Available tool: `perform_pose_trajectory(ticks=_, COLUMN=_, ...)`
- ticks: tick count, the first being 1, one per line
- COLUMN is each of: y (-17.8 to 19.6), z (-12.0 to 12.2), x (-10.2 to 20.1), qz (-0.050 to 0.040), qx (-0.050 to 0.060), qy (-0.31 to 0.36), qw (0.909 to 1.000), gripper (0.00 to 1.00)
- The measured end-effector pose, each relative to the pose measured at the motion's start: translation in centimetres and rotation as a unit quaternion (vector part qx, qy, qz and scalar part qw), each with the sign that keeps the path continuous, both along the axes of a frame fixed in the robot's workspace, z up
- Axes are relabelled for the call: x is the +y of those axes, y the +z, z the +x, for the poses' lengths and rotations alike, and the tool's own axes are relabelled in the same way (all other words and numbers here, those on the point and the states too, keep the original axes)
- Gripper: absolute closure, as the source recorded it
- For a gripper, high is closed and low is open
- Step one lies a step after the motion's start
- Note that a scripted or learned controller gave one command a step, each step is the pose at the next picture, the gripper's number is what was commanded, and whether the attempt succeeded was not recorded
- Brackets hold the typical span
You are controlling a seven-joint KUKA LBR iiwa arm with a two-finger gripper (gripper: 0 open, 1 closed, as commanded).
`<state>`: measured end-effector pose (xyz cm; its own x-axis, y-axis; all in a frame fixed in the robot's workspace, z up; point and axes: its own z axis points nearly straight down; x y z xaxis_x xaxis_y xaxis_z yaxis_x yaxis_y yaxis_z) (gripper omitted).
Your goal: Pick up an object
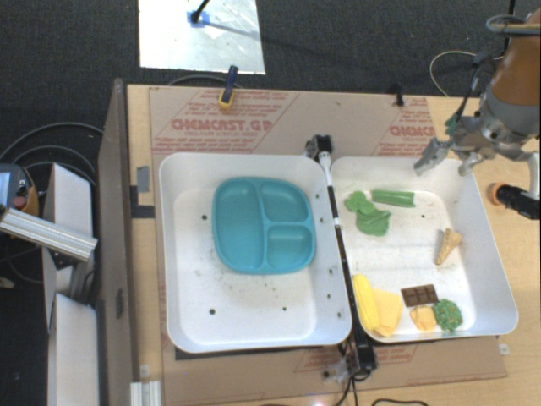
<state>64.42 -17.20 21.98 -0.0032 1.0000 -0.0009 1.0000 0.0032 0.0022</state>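
Note:
My gripper point(446, 161) hangs above the far right corner of the right bin point(482, 218), its two fingers spread open with nothing between them. Below and left of it lie a green pod point(393, 198) and a green leafy piece point(369, 214). An ice-cream cone point(447, 245) rests at mid right. At the bin's near edge sit a yellow corn cob point(364, 299), a yellow wedge point(388, 310), a brown chocolate bar point(419, 295), an orange chunk point(422, 317) and a broccoli floret point(449, 315).
The left bin point(186, 227) holds a teal divided plate point(263, 225). A black-and-white divider bar point(332, 201) runs between the bins. Cardboard point(254, 121) lies under both bins, with a yellow-blue clamp point(228, 91) at its far edge.

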Motion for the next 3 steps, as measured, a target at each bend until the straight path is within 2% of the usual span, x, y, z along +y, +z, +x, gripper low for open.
perform_pose_trajectory(ticks=1, y=-7.0, z=1.4, x=4.4, qz=0.0018, qx=0.003, qy=0.002, qw=1.0, gripper=0.0)
perform_pose_trajectory(ticks=2, y=-13.6, z=-0.9, x=7.2, qz=0.0015, qx=0.001, qy=0.001, qw=1.0, gripper=0.0)
perform_pose_trajectory(ticks=3, y=-13.6, z=-3.1, x=6.7, qz=0.0004, qx=0.002, qy=-0.001, qw=1.0, gripper=0.0)
